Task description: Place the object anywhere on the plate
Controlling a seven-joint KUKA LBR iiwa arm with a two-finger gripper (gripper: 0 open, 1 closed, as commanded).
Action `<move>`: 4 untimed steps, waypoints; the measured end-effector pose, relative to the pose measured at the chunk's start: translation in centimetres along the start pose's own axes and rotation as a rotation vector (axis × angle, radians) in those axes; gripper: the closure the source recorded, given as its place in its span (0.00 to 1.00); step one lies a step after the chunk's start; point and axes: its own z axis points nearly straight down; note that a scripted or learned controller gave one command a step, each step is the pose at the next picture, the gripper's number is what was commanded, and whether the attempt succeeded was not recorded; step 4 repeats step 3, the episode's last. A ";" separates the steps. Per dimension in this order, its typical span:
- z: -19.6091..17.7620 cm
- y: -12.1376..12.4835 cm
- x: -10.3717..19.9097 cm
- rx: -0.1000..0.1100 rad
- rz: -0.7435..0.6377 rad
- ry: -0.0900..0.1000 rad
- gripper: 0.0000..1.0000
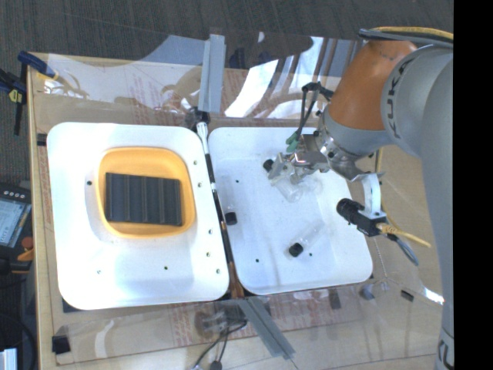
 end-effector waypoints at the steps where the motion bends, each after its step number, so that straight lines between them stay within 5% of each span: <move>1: 0.0 0.0 0.0 0.000 0.000 0.000 0.00; 2: 8.2 -2.7 4.7 0.005 0.204 0.001 0.00; 3: 1.7 -3.3 12.5 0.002 0.155 0.002 0.00; 4: 1.7 -3.3 12.5 0.002 0.155 0.002 0.00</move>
